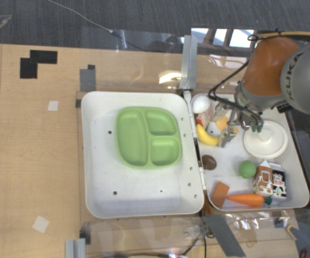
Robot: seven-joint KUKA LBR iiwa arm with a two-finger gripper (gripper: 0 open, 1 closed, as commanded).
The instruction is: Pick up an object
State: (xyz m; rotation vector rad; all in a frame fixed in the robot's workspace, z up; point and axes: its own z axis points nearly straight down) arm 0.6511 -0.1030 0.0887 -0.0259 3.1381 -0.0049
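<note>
Arm (300, 74): grey rounded casing, dark lettering (partly cut off at frame edge); broad orange band (270, 63) above wrist; black cables (227, 85) looping alongside; metallic gripper (235, 127) assembly.

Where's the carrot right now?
The carrot lies in the right bin, along its near edge, just below the green ball and beside the small milk carton.

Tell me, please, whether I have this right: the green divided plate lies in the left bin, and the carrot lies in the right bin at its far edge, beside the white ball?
Not quite. The camera view shows the carrot at the near edge of the right bin, beside the small carton, not by the white ball. The green divided plate does lie in the left bin.
</note>
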